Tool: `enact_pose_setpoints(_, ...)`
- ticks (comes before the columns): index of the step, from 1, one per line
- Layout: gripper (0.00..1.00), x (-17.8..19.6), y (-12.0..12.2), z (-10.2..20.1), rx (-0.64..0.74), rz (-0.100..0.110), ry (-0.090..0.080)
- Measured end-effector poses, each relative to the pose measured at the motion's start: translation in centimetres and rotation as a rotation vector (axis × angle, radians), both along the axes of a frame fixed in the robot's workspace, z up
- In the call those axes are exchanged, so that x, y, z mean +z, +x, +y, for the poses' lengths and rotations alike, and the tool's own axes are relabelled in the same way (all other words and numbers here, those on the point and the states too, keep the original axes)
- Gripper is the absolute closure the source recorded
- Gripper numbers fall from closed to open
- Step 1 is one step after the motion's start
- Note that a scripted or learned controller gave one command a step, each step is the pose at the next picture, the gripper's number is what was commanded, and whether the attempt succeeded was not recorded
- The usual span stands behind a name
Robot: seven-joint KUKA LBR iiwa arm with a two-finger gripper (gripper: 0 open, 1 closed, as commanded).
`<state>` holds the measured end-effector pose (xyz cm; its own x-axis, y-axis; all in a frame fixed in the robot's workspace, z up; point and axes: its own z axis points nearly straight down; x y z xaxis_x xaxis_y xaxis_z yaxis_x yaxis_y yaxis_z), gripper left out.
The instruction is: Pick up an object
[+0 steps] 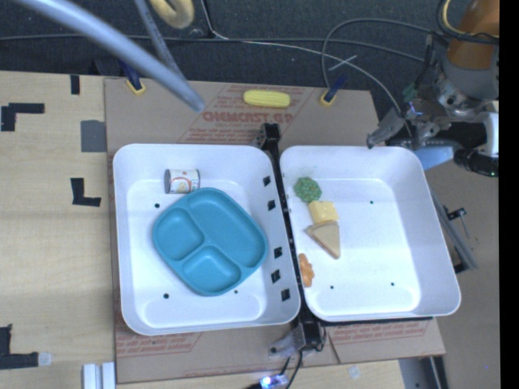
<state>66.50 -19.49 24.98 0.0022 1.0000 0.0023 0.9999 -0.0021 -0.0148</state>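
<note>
Food pieces (323, 225) are clustered at the right bin's (405, 241) left side; the gripper's (405, 128) opening cannot be told, the arm (470, 31) cropped

arm (470, 23) cut off at top-right edge.

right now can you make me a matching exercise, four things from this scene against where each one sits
Things:
1. blue tray
2. small can
3. green broccoli piece
4. yellow banana-shaped toy

Places:
A. on the cardboard above the bins
B. middle of the left bin
C. top-left part of the right bin
D. left bin, just above the tray

Pairs: 1-B, 2-D, 3-C, 4-A
</note>
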Motion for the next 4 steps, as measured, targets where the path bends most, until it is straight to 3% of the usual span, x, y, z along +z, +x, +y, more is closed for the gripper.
enact_pose_setpoints(1,0.00,0.9,0.2,0.1,0.004,-0.014,-0.003)
enact_pose_setpoints(3,0.00,-12.0,0.1,-0.2,0.004,-0.008,-0.003)
enact_pose_setpoints(4,0.00,-16.7,0.1,-0.1,0.005,-0.015,-0.005)
